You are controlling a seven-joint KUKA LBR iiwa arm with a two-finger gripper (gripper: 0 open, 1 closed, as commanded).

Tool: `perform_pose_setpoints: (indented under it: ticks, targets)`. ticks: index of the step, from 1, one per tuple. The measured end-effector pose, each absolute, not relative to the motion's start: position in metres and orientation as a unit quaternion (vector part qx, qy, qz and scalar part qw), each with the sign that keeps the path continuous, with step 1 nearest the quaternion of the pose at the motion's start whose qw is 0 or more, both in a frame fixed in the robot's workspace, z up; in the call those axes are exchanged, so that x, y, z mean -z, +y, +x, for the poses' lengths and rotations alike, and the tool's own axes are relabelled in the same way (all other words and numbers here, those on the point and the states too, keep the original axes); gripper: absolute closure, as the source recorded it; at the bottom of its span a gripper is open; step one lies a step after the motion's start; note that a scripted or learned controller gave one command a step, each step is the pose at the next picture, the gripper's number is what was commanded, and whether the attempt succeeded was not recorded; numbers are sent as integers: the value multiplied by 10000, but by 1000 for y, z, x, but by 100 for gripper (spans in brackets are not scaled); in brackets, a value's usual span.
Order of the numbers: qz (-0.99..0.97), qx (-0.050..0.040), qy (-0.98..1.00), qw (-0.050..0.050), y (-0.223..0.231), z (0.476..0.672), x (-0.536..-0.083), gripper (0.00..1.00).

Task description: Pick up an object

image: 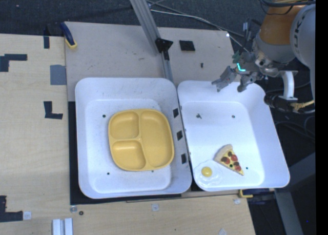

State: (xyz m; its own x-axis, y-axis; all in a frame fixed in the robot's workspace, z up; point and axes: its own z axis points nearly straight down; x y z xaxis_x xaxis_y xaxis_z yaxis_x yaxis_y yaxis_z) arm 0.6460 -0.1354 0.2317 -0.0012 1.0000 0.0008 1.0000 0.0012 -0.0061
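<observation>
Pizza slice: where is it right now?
In the camera view, the pizza slice lies in the right bin, toward its near edge, just right of the fried egg.

A yellow divided plate [140, 140] is seen in a white bin [92, 100]; the pizza slice [230, 159] is tan, dotted red; the egg [207, 172] is white, yellow-centred.

One fixed camera looks down at a slant on both white bins [82, 126].
</observation>
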Motion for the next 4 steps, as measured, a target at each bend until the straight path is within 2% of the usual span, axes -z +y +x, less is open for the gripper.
perform_pose_setpoints:
  ticks: [1, 3, 4]
  targets:
    - [-7064, -4, -7078, 5, -135, 647, -234, 0]
    - [-7061, -21, -7081, 15, -131, 657, -111, 0]
    - [-7060, -9, -7082, -9, -130, 658, -85, 0]
